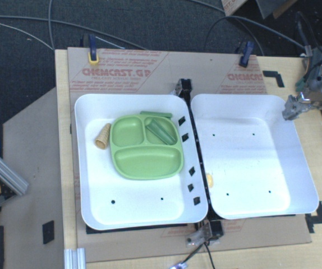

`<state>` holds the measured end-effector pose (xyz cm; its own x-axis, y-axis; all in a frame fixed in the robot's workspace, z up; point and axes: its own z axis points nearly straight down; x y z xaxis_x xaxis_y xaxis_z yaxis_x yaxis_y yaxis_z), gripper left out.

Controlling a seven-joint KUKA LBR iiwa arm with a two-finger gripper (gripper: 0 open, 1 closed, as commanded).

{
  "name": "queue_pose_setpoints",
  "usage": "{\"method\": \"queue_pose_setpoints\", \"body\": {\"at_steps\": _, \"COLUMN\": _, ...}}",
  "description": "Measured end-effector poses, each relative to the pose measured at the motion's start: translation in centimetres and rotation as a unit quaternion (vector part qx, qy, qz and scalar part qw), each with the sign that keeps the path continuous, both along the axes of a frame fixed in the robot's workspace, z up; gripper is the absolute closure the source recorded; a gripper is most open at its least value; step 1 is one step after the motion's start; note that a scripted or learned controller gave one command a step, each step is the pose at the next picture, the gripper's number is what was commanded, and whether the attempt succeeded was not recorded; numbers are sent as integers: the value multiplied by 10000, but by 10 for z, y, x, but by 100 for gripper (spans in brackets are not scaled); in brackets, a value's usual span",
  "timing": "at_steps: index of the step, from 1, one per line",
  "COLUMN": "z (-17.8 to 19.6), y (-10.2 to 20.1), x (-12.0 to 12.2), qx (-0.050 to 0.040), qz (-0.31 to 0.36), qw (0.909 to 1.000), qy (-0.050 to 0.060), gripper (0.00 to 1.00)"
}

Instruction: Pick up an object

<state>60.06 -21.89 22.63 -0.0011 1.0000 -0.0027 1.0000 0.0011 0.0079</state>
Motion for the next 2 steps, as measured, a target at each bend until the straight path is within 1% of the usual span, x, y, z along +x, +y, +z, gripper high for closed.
{"method": "queue_pose_setpoints", "body": {"at_steps": 1, "z": 55, "y": 0, "x": 1, "qx": 0, "qz": 4, "qw": 10000, "qy": 1, "gripper": 100}}
{"method": "queue_pose_setpoints", "body": {"at_steps": 2, "z": 48, "y": 45, "x": -15, "qx": 25, "qz": 11, "qw": 10000, "qy": 53, "gripper": 100}}
